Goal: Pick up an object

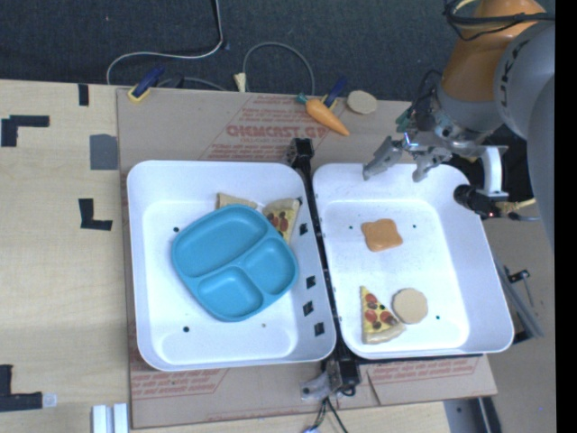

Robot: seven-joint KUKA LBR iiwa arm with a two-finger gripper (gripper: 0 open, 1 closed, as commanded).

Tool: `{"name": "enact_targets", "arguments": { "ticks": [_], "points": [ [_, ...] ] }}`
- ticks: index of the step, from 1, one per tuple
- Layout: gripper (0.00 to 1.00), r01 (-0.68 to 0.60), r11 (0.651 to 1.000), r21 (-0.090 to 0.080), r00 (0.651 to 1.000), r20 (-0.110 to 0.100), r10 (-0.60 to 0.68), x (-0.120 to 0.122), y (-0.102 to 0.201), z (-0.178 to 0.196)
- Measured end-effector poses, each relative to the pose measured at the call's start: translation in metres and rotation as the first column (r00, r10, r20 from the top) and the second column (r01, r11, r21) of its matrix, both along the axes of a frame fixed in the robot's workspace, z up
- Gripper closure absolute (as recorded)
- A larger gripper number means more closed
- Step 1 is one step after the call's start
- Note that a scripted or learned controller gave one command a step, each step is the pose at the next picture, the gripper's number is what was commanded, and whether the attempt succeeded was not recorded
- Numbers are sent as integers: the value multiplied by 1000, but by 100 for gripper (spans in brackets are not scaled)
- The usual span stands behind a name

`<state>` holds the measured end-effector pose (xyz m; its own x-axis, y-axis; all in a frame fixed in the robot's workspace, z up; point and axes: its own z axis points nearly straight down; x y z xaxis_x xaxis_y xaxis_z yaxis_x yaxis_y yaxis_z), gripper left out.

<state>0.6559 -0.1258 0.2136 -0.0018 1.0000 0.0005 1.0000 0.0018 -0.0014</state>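
Pizza slice [379, 317] and round cookie [411, 306] lie by the right bin's [482, 269] near edge, an orange piece [381, 234] mid-bin. Over the far edge, the gripper [400, 161] hangs with fingers spread, holding nothing.

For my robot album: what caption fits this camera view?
Open gripper hovers over right bin's far edge; toast below.

We look down from one fixed camera set above the table [54, 242], tilted so the far edge and dark floor sit along the top. Both white bins fit whole in the middle: the left bin [149, 197] and the right bin [469, 269], side by side. We stand fairly near. The arm [505, 52] enters from our upper right.
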Motion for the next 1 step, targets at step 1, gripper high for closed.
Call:
{"name": "enact_targets", "arguments": {
  "ticks": [1],
  "points": [
    [0,1,1000,-1,1000,-6,-1,-32,-2,-44]
  ]
}}
